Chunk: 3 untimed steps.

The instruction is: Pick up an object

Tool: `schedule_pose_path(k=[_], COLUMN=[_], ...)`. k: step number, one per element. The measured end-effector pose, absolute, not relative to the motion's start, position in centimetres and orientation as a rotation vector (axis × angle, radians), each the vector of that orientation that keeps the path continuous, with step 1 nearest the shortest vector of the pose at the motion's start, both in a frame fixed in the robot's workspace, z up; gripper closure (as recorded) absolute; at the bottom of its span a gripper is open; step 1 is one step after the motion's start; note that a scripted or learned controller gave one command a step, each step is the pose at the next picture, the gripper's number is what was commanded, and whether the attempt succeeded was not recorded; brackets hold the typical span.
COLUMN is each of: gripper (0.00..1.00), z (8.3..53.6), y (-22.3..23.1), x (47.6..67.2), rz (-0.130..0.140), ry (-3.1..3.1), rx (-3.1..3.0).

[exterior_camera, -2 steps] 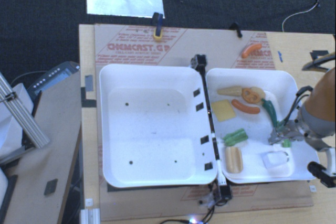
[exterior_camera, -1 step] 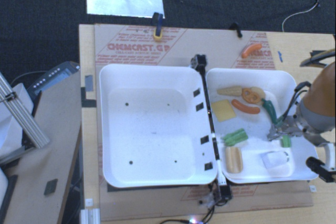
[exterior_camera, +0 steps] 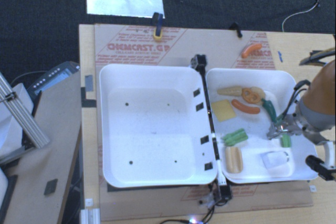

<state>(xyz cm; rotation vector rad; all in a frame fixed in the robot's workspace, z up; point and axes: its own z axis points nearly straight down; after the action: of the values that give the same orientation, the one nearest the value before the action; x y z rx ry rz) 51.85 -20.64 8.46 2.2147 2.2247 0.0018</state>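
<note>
The grey arm with the orange band comes in over the right-hand shallow white bin point(exterior_camera: 286, 77), and its two-finger gripper point(exterior_camera: 278, 131) hangs low near that bin's right wall. Whether it is parted or closed I cannot tell from here; nothing is visibly caught in it.

Just beside the gripper, towards the bin's near right corner, stands a small bright green plastic piece point(exterior_camera: 285, 140), and below it lies a clear, crumpled-looking plastic item point(exterior_camera: 275, 159). The green piece looks like the likeliest target: light, stiff and smooth, so probably slippery, best pinched across its narrow sides.

Elsewhere in that bin lie a dark green pepper-shaped toy point(exterior_camera: 269, 109), an orange toy sausage point(exterior_camera: 245, 107), a flat yellow cheese-like square point(exterior_camera: 223, 110), a green ridged vegetable toy point(exterior_camera: 234, 137) and a tan hot-dog bun toy point(exterior_camera: 233, 159) near the left wall. All seem light, hard plastic.
</note>
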Motion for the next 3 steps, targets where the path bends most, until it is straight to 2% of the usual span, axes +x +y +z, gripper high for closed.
schedule_pose_path(k=[1,2,3], gripper=[1.00,1.00,1.00], z=[8.5,8.4,8.5], y=[-20.6,-19.4,-20.7], x=[56.4,48.3,49.2], rz=[0.004,-0.002,0.001], ry=[2.224,2.223,2.221], rx=[2.211,2.226,2.219])
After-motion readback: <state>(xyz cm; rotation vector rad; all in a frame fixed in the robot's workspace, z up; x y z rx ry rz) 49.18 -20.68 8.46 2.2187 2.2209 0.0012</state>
